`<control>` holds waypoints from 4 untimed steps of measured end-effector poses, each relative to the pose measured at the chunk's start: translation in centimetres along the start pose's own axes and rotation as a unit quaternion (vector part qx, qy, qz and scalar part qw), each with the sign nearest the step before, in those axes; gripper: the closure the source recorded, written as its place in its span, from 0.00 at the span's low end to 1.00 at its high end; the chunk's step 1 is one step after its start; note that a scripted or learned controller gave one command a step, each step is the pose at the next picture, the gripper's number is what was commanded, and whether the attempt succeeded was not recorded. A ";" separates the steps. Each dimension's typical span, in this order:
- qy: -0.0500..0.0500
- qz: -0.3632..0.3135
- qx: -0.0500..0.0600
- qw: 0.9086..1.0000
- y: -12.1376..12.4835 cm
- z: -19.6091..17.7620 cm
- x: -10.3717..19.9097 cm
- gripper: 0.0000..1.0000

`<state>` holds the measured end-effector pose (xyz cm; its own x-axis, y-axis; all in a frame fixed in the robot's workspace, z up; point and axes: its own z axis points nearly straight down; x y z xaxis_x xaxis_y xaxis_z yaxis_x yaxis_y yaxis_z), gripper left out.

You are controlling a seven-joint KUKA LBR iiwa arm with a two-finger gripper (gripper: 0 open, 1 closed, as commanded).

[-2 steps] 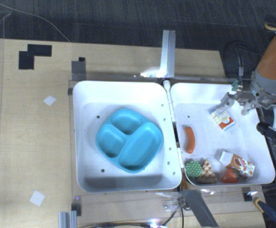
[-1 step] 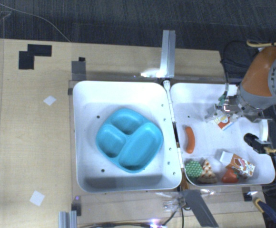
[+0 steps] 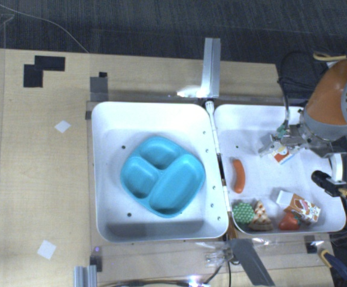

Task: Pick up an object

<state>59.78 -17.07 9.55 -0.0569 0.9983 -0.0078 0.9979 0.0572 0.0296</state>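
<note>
My gripper [image 3: 279,142] hangs over the upper part of the right bin [image 3: 254,124], at the end of the grey arm with its orange band [image 3: 332,97]. A small red and white packet [image 3: 282,155] lies directly under the gripper's tip, touching or nearly touching it. An orange sausage [image 3: 238,175] lies lower down, near the bin's left wall. Along the front wall sit a green round item [image 3: 243,211], a brown patterned piece [image 3: 261,215], a red item [image 3: 288,222], an orange carton [image 3: 304,208] and a small white block [image 3: 280,195].
The left bin [image 3: 110,130] holds a blue divided plate [image 3: 161,175]. A metal post [image 3: 211,70] stands behind the wall between the bins. A black part [image 3: 325,181] juts over the right bin's right edge. Cables run at the back right.
</note>
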 end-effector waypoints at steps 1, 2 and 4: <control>-0.001 -0.107 0.001 0.994 5.7 0.1 2.1 0.00; 0.004 -0.100 0.011 0.995 6.8 0.0 -1.5 0.00; 0.004 -0.101 0.010 0.995 6.4 0.3 2.5 1.00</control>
